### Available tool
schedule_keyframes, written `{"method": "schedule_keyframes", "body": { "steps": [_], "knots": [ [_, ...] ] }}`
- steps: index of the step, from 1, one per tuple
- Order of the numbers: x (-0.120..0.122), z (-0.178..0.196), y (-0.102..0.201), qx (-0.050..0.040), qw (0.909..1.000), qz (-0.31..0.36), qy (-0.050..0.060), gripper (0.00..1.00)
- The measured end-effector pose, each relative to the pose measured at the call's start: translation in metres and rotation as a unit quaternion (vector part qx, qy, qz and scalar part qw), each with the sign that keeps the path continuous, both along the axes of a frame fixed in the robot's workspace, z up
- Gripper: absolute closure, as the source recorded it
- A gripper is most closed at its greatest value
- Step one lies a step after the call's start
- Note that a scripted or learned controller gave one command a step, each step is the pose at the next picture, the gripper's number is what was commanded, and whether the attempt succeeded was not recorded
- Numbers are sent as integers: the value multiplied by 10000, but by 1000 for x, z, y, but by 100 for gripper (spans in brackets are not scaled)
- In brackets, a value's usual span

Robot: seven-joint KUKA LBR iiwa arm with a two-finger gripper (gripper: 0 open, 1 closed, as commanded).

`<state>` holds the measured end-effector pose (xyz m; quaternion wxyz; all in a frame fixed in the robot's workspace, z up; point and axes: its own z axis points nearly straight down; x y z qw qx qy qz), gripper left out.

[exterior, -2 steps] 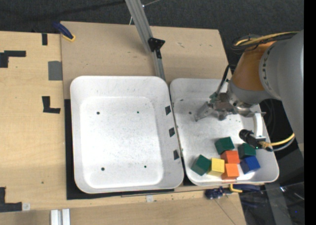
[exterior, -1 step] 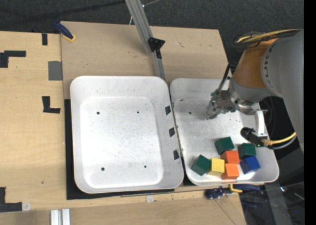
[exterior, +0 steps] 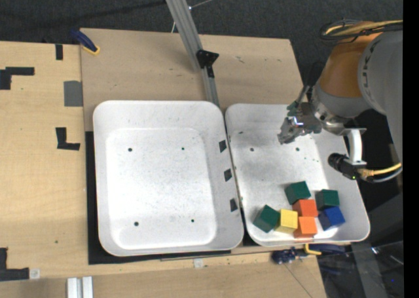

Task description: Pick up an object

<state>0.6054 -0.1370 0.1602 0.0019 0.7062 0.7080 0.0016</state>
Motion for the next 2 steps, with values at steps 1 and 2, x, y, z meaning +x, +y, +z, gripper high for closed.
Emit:
{"method": "schedule_keyframes", "body": {
  "steps": [1,2],
  "knots": [
    [0,63,-1,-5,10000,-4,-1,100],
    [1,104,0,-3,10000,-4,6,100]
  ]
}}
